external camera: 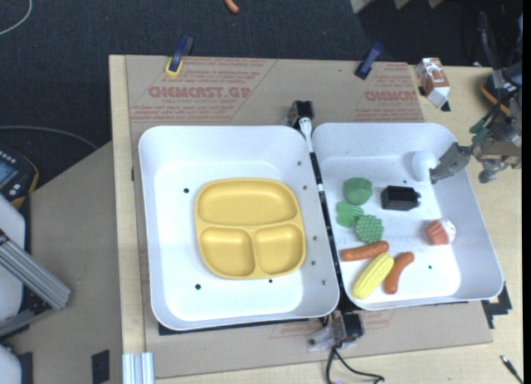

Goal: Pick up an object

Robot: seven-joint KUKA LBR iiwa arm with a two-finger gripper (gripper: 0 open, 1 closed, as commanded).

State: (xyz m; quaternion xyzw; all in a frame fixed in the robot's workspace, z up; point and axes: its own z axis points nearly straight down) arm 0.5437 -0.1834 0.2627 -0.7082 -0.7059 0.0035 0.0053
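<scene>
1. Reaching in from the right edge of the frame, the arm's gripper point(491, 154) sits at the upper right, over the far right rim of the right bin point(473, 208).
2. Whether the gripper is open or closed I cannot tell, because it looks small and blurred; nothing can be seen in its hold.
3. A grey piece of the gripper points to the left and ends just beside a small white object point(421, 161) lying in the upper part of the right bin.
4. In the middle of the right bin lies a black block point(399, 198), and to its left a round green toy point(358, 191).
5. Below these are a green broccoli toy point(367, 228), an orange sausage point(364, 251), a yellow corn cob point(372, 275) and a second sausage point(397, 272), all close together.
6. A small red and white toy point(439, 231) lies apart, near the right wall of the bin.
7. The left bin point(166, 233) holds a yellow divided plate point(249, 227) in its middle.
8. Both bins rest on a brown cardboard sheet point(249, 84) with red printing.
</scene>
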